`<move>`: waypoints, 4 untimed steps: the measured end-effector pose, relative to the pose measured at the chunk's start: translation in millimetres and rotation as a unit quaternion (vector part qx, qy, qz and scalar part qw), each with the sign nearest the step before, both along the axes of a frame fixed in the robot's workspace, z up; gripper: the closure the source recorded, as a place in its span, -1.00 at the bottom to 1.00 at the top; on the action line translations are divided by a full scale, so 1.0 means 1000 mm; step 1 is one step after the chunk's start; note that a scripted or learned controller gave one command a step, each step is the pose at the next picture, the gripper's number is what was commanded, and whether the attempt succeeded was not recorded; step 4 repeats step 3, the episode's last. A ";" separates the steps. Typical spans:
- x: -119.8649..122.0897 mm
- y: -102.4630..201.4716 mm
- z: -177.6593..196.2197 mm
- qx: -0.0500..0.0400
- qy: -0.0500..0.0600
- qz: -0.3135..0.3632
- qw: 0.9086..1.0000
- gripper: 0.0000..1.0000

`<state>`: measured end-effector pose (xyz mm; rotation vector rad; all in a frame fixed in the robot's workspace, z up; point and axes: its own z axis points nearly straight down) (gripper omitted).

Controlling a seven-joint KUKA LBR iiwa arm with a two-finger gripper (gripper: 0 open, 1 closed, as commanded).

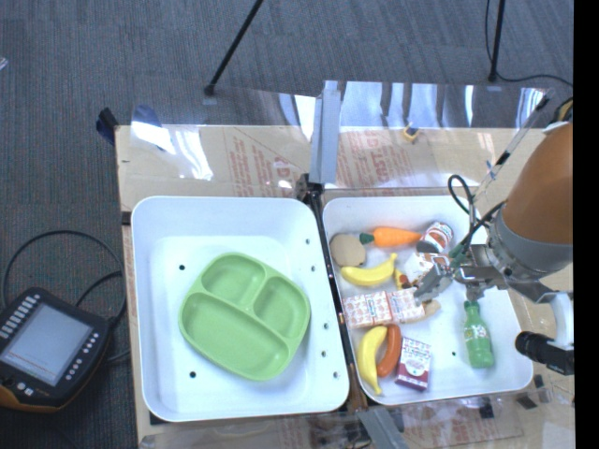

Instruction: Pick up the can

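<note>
Red and white, the can lies tilted at the back of the right bin, just beside the carrot and above the claw. Whether the claw is apart or together cannot be told. It hangs over the boxes, near two bananas and a green bottle. The left bin holds a green plate.

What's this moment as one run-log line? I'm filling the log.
phase: approach | gripper: over right bin, beside can | can: lying, not held | left bin: green tray
</note>
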<state>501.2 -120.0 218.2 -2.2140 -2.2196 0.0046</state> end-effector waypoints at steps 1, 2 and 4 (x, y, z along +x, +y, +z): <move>0.122 0.034 0.067 -0.002 -0.002 -0.150 0.989 -1.00; 0.143 -0.017 0.173 -0.002 -0.002 -0.195 0.981 -1.00; 0.144 -0.062 0.218 -0.002 -0.001 -0.241 0.970 -1.00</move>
